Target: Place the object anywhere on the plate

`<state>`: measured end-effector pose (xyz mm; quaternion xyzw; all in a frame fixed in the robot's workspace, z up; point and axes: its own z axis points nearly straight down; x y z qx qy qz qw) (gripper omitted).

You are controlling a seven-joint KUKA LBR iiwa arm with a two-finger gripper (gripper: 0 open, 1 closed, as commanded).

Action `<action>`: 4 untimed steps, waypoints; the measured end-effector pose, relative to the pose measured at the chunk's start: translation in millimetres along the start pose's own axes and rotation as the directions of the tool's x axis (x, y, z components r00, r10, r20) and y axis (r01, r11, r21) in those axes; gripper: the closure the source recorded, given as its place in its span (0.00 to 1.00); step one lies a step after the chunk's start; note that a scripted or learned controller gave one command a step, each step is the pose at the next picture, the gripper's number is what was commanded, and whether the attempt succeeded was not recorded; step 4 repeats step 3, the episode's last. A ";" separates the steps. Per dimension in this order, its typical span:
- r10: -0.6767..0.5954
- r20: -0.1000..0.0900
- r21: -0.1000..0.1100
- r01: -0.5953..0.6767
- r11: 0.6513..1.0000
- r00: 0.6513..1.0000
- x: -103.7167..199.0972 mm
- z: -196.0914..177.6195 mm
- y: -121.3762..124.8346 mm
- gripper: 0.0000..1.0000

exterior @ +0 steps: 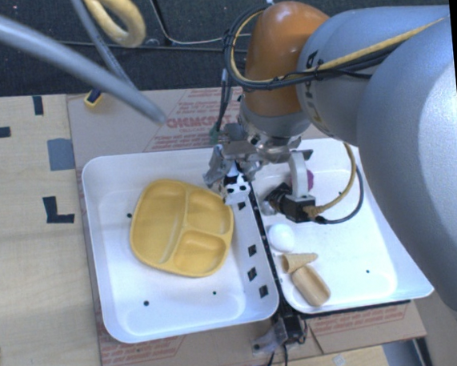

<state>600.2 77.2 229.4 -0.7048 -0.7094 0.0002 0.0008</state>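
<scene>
**Claw over the divider, plate to its left, object not on plate**

My arm [381, 99] comes in from the right, orange band [279, 44] above the wrist. My claw [232, 174] hangs over the far end of the divider between the two bins. Can't tell how far it is open or whether it has hold of anything; the tip is a dark clutter seen from above.

Plate [182, 227]: yellow, sectioned, flat in the left bin [115, 253], just left of and nearer the camera than my claw. Its upper right edge sits close under the claw; touching or not, can't say.

Right bin [381, 268], on the near side of my claw and a bit right: white ball [282, 236] just beside the divider, and past it a tan cone-shaped object [304, 275] lying on its side. The two are near each other, both off the plate.

A black block with a cable [291, 204] hangs from my wrist just right of the claw, above the ball. A small pink patch [309, 180] shows behind a white part there; can't identify it.
</scene>
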 end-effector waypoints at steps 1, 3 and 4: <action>0.002 0.002 0.003 -0.002 1.000 1.000 33.0 16.7 -6.4 1.00; 0.003 0.002 0.001 -0.003 1.000 1.000 29.1 -2.1 -2.6 0.00; 0.003 0.002 0.001 -0.003 1.000 1.000 29.1 -2.1 -2.6 0.00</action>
